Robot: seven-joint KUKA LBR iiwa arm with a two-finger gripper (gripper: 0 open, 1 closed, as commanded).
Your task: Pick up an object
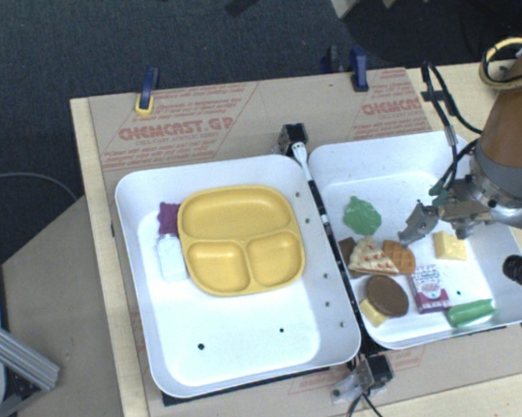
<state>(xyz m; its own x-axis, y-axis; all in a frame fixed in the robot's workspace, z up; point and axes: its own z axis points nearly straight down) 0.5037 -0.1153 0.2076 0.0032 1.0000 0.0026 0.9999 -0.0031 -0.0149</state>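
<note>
The right bin (383, 161) holds several toy foods: a green leafy piece (361, 215), a pizza slice (371, 257), an orange-brown piece (400, 256), a round brown cookie (386, 295), a pink packet (428, 288), a green pickle (469, 312) and a yellow cheese wedge (451, 246). My gripper (412, 227) reaches in from the right and hangs low over this bin. It sits just above and to the right of the orange-brown piece and to the left of the cheese. Nothing is visibly held in it.
The left bin (241, 356) carries a yellow divided plate (241, 237), with a purple item (168, 217) and a white item (170, 257) along its left side. A black divider clamp (294, 136) stands between the bins. Cables run along the right bin's far right side.
</note>
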